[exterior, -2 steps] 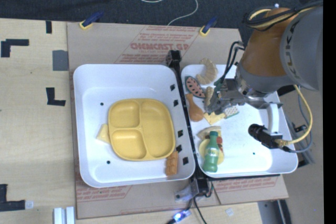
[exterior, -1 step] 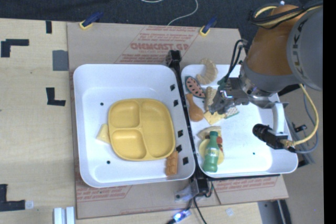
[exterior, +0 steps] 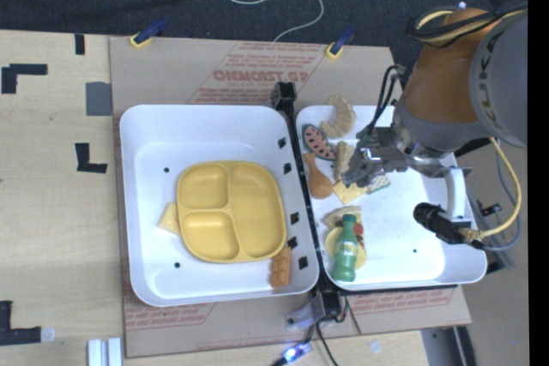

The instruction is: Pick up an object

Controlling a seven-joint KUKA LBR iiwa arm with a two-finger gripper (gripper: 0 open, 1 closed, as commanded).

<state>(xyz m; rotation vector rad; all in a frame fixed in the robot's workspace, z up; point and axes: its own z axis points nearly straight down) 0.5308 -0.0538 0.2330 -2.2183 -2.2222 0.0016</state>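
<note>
Start at the left bin [exterior: 137,184]: you have a yellow divided plate [exterior: 232,210] lying flat in its middle, with a brown toast-like piece [exterior: 280,271] at its near right corner. Cross the divider into the right bin [exterior: 429,266], where the pickable pieces are clustered along the left side. Nearest you lies a green bottle [exterior: 346,251]. It looks like light, stiff plastic, smooth and prone to roll, so take it across the body. Farther back, the gripper [exterior: 371,170] hovers low over the small toy foods [exterior: 330,152]. Whether its fingers are open, you cannot tell from here.
</note>
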